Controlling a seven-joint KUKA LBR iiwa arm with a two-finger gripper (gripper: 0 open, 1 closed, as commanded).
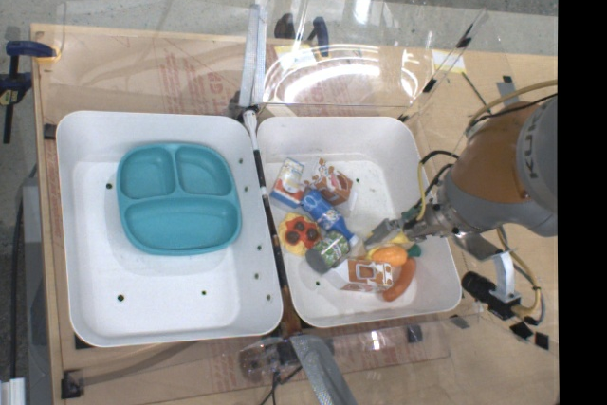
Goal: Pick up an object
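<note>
The right bin [403, 142] holds a pile of small toy groceries. Among them are a blue packet [322, 209], a red and yellow item [299, 232], a green can [330, 249], a brown and white carton [368, 273], a yellow-orange piece [389, 254] and an orange carrot [400, 280]. A white packet [289, 177] and a brown packet [334, 183] lie further back. My gripper [394, 230] reaches in from the right, low over the pile's right side, just above the yellow-orange piece. I see nothing clearly held in it.
A teal divided plate [178, 197] lies in the left bin [85, 251]. A clear plastic sheet [341, 76] stands behind the right bin. Cables and a black fitting [493, 294] sit off the bin's right edge. A blue clamp [19, 71] grips the bench's left edge.
</note>
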